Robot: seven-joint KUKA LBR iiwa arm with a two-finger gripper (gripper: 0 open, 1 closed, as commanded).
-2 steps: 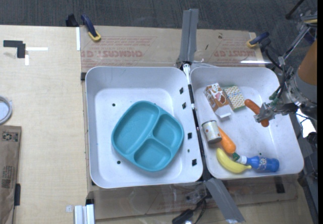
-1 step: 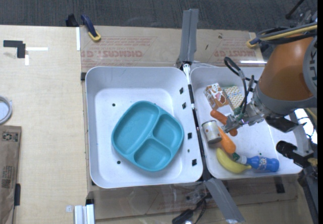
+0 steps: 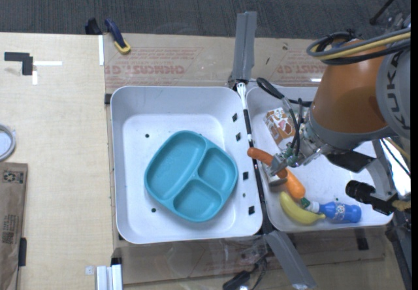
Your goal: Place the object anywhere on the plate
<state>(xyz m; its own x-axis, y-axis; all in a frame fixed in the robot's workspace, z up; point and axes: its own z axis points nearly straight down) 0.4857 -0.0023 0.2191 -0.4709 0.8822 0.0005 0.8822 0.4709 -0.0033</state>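
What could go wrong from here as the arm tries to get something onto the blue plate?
The hand is low in the right bin, at the orange carrot, with the banana and blue bottle close by, so it may nudge or grab the wrong item. The divided blue plate sits in the left bin, so a weak grip could drop the item while crossing the bin walls.
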